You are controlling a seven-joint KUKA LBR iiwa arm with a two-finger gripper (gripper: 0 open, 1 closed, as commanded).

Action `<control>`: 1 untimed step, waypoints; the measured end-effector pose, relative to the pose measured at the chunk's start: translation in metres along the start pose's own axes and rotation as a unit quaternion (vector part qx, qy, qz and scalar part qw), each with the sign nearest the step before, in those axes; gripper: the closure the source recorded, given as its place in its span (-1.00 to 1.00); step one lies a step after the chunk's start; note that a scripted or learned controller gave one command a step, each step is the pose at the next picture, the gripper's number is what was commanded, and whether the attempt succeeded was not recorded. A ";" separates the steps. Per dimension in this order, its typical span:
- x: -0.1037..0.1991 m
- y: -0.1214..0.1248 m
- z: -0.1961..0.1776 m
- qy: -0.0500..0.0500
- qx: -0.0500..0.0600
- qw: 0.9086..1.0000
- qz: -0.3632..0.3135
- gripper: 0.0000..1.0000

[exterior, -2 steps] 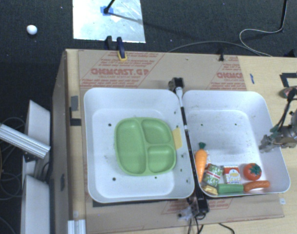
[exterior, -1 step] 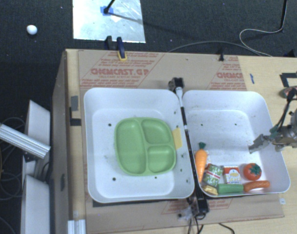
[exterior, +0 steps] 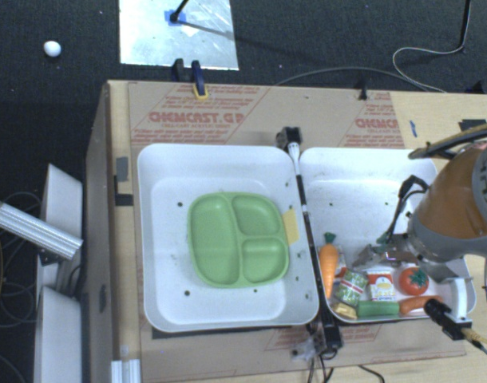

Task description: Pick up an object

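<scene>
We see two white bins side by side on the bench. The left bin (exterior: 160,214) holds a green divided plate (exterior: 237,238) lying flat near its middle, with a small yellow piece (exterior: 291,227) touching the plate's right edge, close to the bin's right wall.

The right bin (exterior: 347,182) has its things gathered along the near edge. A carrot (exterior: 329,265) lies just inside the bin's left wall, its green top pointing toward the far edge. Beside it, toward the near left corner, sits a small green packet (exterior: 352,286), then a red and white box (exterior: 380,283), and a tomato (exterior: 413,279) further right. A green piece (exterior: 378,309) and an orange stick (exterior: 415,305) lie along the near wall, touching the others.

The arm (exterior: 459,206) comes in over the right bin's right side. Its gripper (exterior: 378,252) hangs low just above the pile, between the carrot and the tomato. We cannot tell how its tips stand, as they blur into the clutter below, and we see nothing clearly between them.
</scene>
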State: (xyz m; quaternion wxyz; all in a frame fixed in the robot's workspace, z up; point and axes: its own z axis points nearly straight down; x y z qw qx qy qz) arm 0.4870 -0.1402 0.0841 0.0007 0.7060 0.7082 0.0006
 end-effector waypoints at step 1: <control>0.000 0.001 -0.011 0.000 -0.001 1.000 -0.001 1.00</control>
